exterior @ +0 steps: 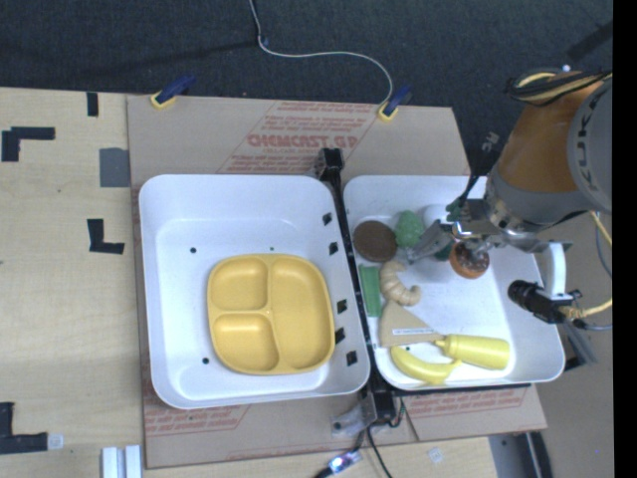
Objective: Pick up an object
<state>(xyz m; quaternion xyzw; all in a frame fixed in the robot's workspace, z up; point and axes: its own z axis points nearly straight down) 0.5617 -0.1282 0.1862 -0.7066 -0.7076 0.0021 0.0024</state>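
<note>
Two white bins (159,267) on a cardboard sheet (289,137) over dark carpet, yellow divided plate (270,314) in the left bin, gripper (453,239) over the right bin's clutter beside a small orange-brown object (470,261), grip state unclear.

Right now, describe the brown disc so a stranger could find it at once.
Start at the right white bin of the two. Go to its far left corner, beside the divider: the brown disc lies there, with a green lump just right of it. It is the one dark, flat, round thing; its neighbours are green, tan or yellow.
</note>
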